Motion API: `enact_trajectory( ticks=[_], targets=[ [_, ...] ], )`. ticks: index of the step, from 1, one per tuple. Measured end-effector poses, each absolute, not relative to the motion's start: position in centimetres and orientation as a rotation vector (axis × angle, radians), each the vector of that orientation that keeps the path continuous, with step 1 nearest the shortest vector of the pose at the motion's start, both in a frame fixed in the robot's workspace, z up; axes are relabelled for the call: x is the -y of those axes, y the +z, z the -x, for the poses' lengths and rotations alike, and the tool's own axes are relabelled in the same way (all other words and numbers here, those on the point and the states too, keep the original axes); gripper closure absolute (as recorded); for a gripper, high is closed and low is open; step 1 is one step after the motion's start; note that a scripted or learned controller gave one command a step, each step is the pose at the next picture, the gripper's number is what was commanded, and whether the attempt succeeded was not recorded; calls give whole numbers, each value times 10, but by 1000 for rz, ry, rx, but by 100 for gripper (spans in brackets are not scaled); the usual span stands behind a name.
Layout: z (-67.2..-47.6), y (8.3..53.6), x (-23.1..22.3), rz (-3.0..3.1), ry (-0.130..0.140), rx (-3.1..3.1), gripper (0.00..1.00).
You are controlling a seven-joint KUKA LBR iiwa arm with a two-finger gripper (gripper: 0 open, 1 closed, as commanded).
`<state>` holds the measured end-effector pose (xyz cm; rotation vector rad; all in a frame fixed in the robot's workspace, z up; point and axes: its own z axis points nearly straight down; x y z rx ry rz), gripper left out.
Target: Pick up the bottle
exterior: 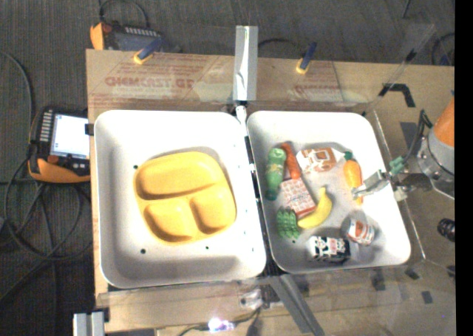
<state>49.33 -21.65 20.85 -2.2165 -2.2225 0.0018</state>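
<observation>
Claw point(372, 185) reaches level from the right over the right bin's point(384, 142) rim, fingers' state unclear.

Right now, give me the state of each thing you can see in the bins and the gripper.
Green bottle: lying in the right bin, not held.
Banana: lying beside the carton.
Can: on its side.
Yellow tray: flat in the left bin.
Gripper: over the right bin's edge, holding nothing.

Dark grey carpet floor point(44, 24), cables point(15, 201) trailing at 9 and 12 o'clock. Brown bench board point(170, 80) with blue clamps point(148, 49) at 12. Handheld pendant point(63, 142), lit screen, at 9.
</observation>
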Motion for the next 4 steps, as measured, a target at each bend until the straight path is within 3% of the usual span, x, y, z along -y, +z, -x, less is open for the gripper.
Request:
enact_trajectory(
  ticks=[1,2,3,4],
  targets=[
    [-534,403,139,2221,2,2225,0],
    [-554,300,29,2457,6,1954,0],
    [-516,236,-64,2796,10,1425,0],
    [-482,182,-7,2643,9,1690,0]
  ],
)
